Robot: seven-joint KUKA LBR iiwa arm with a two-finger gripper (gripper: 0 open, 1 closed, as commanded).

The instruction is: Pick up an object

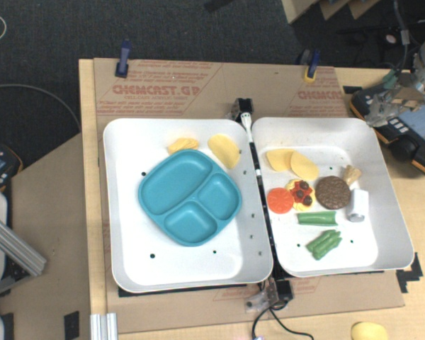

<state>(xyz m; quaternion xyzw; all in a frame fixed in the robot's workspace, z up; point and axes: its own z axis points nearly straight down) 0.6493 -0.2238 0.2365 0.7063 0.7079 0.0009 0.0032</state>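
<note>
We see a teal three-compartment plastic plate [190, 197] in the left white bin [120, 211], two yellow toy pieces [205, 147] at its twelve o'clock. The right white bin [382, 239] holds a brown round patty [333, 192], an orange-red slice [280, 200] at nine o'clock from it, and green bean pieces [322, 232] at six.

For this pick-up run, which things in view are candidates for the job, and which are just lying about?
Candidates:
blue divided plate
two yellow pieces beside the plate
yellow slices
tomato slice
brown patty
green beans

Lying about:
blue clamps
cables
yellow object off the bench
</note>
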